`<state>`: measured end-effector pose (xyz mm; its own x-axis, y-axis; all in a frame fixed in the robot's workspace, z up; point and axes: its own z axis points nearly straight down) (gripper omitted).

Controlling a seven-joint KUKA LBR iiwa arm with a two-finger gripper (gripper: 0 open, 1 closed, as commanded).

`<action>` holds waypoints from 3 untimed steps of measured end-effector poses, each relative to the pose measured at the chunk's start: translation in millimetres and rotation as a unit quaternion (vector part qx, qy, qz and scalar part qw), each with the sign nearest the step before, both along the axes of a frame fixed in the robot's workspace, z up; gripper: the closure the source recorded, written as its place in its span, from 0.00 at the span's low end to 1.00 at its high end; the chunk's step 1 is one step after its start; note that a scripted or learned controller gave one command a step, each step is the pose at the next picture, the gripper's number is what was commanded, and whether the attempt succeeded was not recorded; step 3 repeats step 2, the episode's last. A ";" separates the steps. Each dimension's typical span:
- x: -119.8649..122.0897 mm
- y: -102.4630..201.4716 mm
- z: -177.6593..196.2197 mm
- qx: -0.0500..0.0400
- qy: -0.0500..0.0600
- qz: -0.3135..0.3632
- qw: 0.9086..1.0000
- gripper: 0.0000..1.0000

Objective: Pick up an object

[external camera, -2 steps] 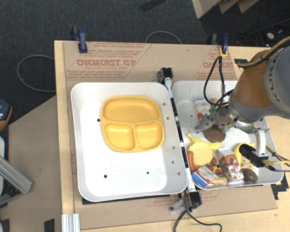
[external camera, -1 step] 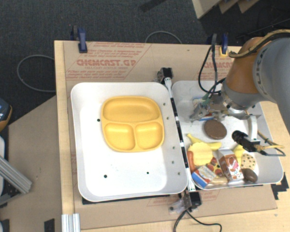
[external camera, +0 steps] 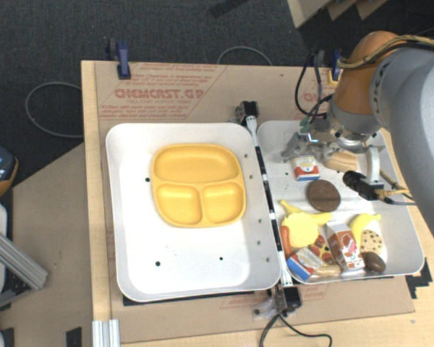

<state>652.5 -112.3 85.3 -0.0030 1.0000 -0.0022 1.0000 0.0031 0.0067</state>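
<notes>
Arm: grey arm comes in from the right over the right bin; its orange band is above the bin's far edge.
Gripper: gripper is low over the far part of the right bin, close to the wall shared with the left bin.
Grip state: cannot tell, the view from above does not resolve it. Nothing is seen held.
Carton: small red-and-white carton, far part of the right bin, just on the near side of the gripper. Whether they touch cannot be told.
Disc: brown disc, lying flat just beside the carton on its near-right side, mid bin.
Yellow toy: yellow toy, near half of the right bin, against the shared wall, just nearer than the disc.
Packets: printed packets, crowded together in the near part of the right bin, touching the yellow toy.
Speckled piece: pale speckled piece, right of the packets, with a dark lump just nearer than it at the bin's near rim.
Left bin: left bin holds a yellow tray with three compartments, set in the far half and lying flat.
Bench: brown board under both bins; blue clamp at its far left corner.
</notes>
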 end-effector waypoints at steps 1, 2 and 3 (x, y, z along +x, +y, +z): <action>-1.7 -0.2 10.4 0.000 0.001 -0.001 1.000 1.00; -33.2 65.9 107.9 0.002 0.000 0.001 1.000 1.00; -33.2 65.9 107.9 0.002 0.000 0.001 1.000 1.00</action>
